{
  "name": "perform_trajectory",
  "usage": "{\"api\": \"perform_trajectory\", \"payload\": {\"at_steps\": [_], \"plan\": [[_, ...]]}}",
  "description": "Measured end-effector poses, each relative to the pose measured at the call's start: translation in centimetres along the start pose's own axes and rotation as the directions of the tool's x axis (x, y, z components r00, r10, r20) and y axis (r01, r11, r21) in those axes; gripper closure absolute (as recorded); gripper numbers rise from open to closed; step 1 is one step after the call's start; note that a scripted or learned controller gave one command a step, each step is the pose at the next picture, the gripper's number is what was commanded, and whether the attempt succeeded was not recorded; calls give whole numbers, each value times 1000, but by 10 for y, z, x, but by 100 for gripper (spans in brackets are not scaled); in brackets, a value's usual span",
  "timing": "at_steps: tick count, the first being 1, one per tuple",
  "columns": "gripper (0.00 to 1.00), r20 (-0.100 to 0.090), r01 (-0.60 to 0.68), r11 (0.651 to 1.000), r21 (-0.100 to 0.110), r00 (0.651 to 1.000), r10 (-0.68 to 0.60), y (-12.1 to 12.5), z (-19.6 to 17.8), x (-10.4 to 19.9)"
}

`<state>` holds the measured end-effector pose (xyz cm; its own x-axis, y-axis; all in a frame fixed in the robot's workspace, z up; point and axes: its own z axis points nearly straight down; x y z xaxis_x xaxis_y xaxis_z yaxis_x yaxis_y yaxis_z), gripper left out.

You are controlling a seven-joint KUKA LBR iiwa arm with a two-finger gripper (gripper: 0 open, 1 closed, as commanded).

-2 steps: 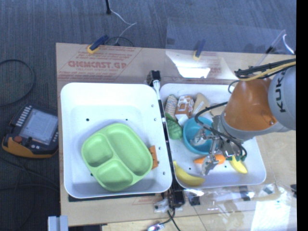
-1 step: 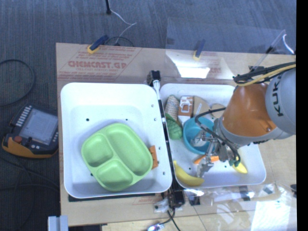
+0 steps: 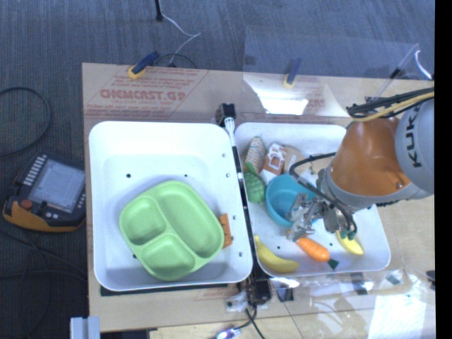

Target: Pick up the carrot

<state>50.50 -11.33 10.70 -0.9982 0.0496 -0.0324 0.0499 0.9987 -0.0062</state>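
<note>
Carrot: lies flat on the floor of the right bin near its front edge, orange body pointing left and back, green stub toward the front right corner. Nothing lifts it; it rests on the bin floor.
Gripper: hangs just behind the carrot, low over the bin, its metal fingers pointing down between the blue bowl and the carrot. Judged as lining up for a grasp, not holding yet.
Fingers: too tangled with wrist hardware to tell whether they are spread or pressed together; the carrot is not seen between them.
Arm: reaches in over the right bin's right edge, orange band above the wrist, partial letters "KU" readable on the grey link.
Blue bowl: sits at the middle of the right bin, touching or nearly touching the gripper, so it crowds the approach.
Bananas: one banana along the front edge, left of the carrot; a smaller yellow piece right of it.
Green tray: a three-compartment plate in the left bin, toward its front.
Writing: red print "CHEMCAST GP" on the brown board behind the left bin.
</note>
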Motion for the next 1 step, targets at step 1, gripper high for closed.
{"api": "perform_trajectory", "payload": {"at_steps": [1], "plan": [[0,-6,3,1000,-3,1000,-3,2,3,1]]}}
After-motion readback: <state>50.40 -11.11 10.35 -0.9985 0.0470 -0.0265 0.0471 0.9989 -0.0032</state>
